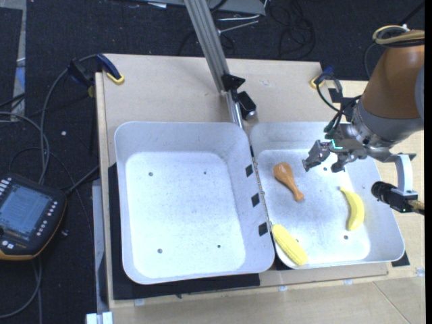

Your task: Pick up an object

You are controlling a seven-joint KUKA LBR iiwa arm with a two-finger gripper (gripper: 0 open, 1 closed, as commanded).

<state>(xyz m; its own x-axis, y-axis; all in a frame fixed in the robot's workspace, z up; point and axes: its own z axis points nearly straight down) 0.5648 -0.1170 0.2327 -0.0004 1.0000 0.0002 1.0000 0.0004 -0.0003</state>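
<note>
White plastic right bin (378, 248) holds drumstick (288, 180), banana (353, 209) and corn (290, 244), while gripper (327, 157), fingers spread and empty, hovers just right of the drumstick, apparently choosing a target.

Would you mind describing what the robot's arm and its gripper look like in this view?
The arm is a thick rounded body, orange-brown on its upper part and grey toward the wrist. A pale cable loops over its top. The gripper is small, dark grey and black, with a tiny green light near its base. A white bracket bearing a black cylindrical part hangs beside the wrist.
</note>
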